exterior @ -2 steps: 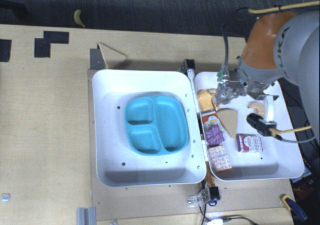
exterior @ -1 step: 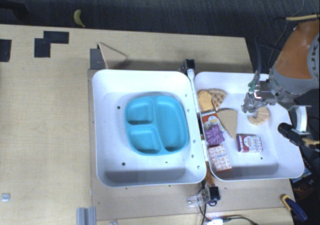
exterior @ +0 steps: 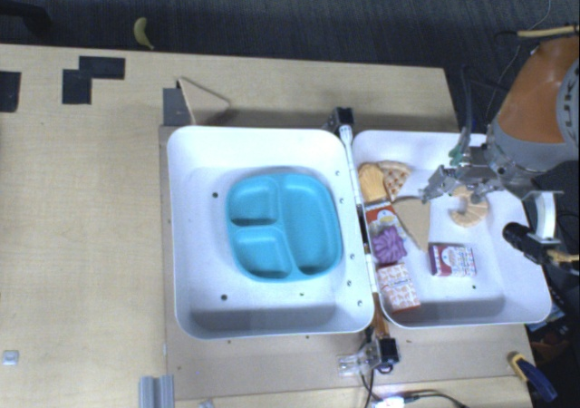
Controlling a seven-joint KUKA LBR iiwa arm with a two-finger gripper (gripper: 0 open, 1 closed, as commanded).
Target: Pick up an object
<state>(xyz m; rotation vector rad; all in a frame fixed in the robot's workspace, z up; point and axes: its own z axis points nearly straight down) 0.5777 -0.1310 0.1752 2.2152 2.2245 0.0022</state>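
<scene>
My gripper (exterior: 456, 192) hangs over the upper middle of the right bin (exterior: 517, 302), its fingers spread open with nothing between them. Just below and to its right lies a tan, biscuit-like piece (exterior: 469, 213). To its left rests a toy pizza slice beside a bread-coloured piece (exterior: 381, 180). Further down the bin are a purple bunch of grapes (exterior: 388, 244), a dark red box (exterior: 451, 259) and a red-and-white packet (exterior: 398, 286). A small red-and-white item (exterior: 380, 216) sits by the bin's left wall.
The left bin (exterior: 195, 306) holds a blue divided plate (exterior: 282, 224). A raised divider (exterior: 355, 207) separates the two bins. The grey and orange arm (exterior: 542, 107) comes in over the right bin's upper right corner. Cables and clips lie below the bins.
</scene>
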